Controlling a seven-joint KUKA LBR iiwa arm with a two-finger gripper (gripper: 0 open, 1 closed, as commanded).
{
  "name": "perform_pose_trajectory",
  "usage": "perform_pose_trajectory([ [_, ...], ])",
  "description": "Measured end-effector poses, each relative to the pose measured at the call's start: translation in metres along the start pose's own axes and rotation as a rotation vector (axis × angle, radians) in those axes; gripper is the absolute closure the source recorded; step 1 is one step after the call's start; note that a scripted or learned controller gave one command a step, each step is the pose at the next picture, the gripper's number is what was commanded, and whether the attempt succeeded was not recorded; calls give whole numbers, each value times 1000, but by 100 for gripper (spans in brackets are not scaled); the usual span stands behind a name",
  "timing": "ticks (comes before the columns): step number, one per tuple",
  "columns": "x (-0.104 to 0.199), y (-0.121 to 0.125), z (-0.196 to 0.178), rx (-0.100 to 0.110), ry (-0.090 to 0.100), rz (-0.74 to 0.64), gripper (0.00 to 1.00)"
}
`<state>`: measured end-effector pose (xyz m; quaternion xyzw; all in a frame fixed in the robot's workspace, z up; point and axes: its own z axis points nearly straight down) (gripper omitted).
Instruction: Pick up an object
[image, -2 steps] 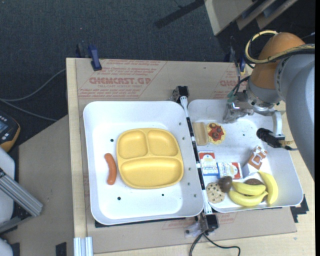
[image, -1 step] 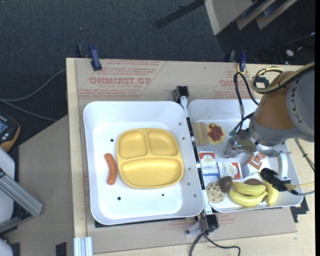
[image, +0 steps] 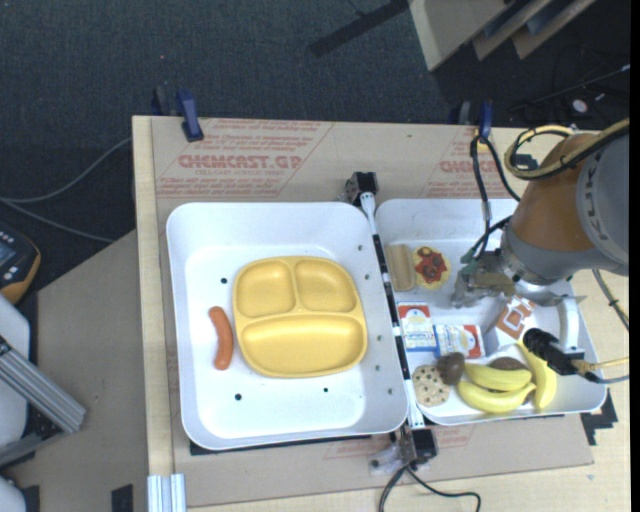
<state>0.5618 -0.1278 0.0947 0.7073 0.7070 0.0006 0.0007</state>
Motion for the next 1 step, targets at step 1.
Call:
perform_pose_trajectory([
  [1, 0, 0, -10, -2, 0, 1, 100],
])
